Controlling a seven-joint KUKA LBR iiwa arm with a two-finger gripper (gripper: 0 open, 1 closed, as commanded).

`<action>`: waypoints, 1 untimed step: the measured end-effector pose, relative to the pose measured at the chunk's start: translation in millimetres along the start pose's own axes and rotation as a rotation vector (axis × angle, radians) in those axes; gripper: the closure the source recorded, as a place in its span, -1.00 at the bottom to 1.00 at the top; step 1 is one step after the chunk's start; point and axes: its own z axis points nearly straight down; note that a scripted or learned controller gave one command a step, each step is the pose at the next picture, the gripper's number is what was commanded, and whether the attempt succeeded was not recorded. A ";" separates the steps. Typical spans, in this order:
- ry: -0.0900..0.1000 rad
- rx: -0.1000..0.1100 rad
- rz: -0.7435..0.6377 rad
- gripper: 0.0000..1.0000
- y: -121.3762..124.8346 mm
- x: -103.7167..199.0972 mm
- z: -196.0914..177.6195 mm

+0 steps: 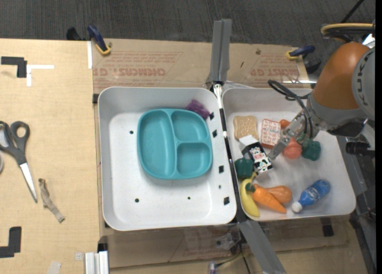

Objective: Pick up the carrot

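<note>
At the bench's near left edge lies a strip of tape (pixel 52 200), with scissors (pixel 19 157) just beyond it on the bare wood. Further right sits the left bin (pixel 113 165), holding a teal tray (pixel 175 143) with three compartments; a small purple thing (pixel 199 108) lies against the bin's far wall, just past the tray's far right corner.

A divider separates this bin from the right bin (pixel 340 174). In the right bin's near left corner a banana (pixel 249 200) curves along the wall, and the carrot (pixel 270 197) lies just beside it, touching it, its orange body pointing right and toward the near wall. A green thing (pixel 243 168) sits just beyond the banana, next to a small black-and-white carton (pixel 259 158). A cracker (pixel 245 127) and a red-and-white packet (pixel 270 131) lie side by side toward the far wall. A blue bottle (pixel 313 195) rests on its side near the carrot's right, close to the near wall.

The gripper (pixel 282 146) hangs over the middle of the right bin, well apart from the carrot, tilted down to the left, beside an orange-red thing (pixel 292 151) and a dark green one (pixel 311 150). Whether its fingers are spread or pressed together cannot be told. The arm (pixel 343 85) reaches in from the right.
</note>
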 end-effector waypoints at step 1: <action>0.004 0.001 -0.223 -1.00 -38.5 75.1 -3.7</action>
